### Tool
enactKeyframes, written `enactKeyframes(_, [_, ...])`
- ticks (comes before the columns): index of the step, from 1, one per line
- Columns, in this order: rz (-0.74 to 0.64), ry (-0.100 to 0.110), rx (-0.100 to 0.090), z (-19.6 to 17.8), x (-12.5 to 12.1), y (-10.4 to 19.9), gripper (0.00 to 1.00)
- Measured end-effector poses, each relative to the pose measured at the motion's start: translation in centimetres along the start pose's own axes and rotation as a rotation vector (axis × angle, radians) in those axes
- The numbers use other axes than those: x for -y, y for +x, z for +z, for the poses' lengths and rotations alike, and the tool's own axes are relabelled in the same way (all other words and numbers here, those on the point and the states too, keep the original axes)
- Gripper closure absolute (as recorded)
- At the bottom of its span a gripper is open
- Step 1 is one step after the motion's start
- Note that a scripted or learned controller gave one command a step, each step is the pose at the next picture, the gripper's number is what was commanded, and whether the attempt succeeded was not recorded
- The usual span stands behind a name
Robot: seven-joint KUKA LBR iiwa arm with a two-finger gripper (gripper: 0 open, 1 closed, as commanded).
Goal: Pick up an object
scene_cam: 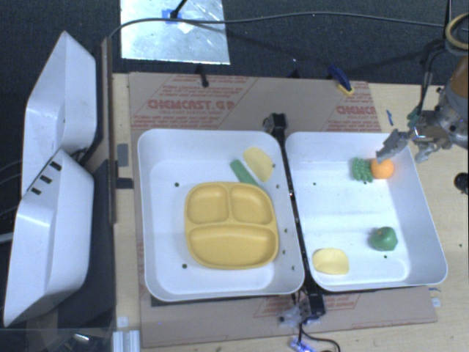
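Two shallow white bins sit side by side on the counter, which is covered by a sheet of printed brown cardboard. The left bin holds a yellow divided plate with three compartments, lying flat toward the bin's middle. Just beyond the plate's far edge lie a green strip-shaped piece and a pale yellow oval piece, side by side and close together. The right bin holds four small things: an orange round object near the far right corner, a green ridged object touching it on its left, a green rounded object toward the near right, and a pale yellow flat piece near the bin's front left. The arm enters from the right, and its hand hangs over the far right part of the right bin, with one grey finger slanting down to just above the orange round object. Whether that finger touches the object cannot be told, and how wide the hand stands cannot be told either; nothing is visibly between its fingers. Beyond the counter a shiny metal sheet lies on dark floor, and white moulded housings stand at the left.
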State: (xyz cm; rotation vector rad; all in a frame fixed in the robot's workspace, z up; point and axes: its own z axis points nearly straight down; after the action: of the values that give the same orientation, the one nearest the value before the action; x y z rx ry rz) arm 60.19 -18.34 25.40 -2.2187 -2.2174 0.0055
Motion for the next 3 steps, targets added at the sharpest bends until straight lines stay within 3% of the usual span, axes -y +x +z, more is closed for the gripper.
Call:
enactKeyframes(1, [-0.001, -0.007, 0.001, -0.4, -0.1, 0.0, 0.0])
enactKeyframes(3, [-0.001, -0.003, 0.0, 11.1, -1.3, -0.5, 0.0])
